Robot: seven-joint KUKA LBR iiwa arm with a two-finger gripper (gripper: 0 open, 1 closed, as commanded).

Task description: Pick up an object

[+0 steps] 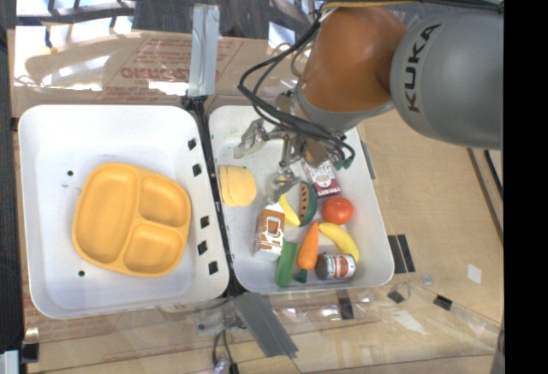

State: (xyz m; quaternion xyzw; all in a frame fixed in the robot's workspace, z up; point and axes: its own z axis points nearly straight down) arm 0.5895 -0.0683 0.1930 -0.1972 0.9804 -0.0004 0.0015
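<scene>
**Arm low over the right bin, toy food crowded beneath**

While the arm (402, 64) reaches in from the right of the frame, its orange band sits over the upper part of the right bin (370, 257), and the gripper (287, 163) hangs below it near the bin's middle, wrapped in black cables. Whether it is released or clenched I cannot tell; metal parts and cable hide the tips, and nothing is plainly held.

Possible things to pick all lie in the right bin. A pale yellow block (238, 186) rests alone at the bin's left wall, apart from the rest. Lower right of it sits a crowded group: a small carton (271, 231), a watermelon slice (306, 199), a tomato (339, 210), a banana (339, 239), a carrot (308, 244), a green vegetable (286, 265), a small can (336, 266) and a dark red packet (324, 182). The left bin (34, 192) holds a yellow divided tray (130, 218).

To do this step well, I would judge the lone yellow block the safer target, since the clustered pieces touch and could be nudged or pinched together. Centre over one item, descend straight, and close across its narrow side.

Readable writing: "KUKA" on the grey arm. Red print on the cardboard (145, 64) at upper left is too blurred to read, as are the carton and can labels.
</scene>
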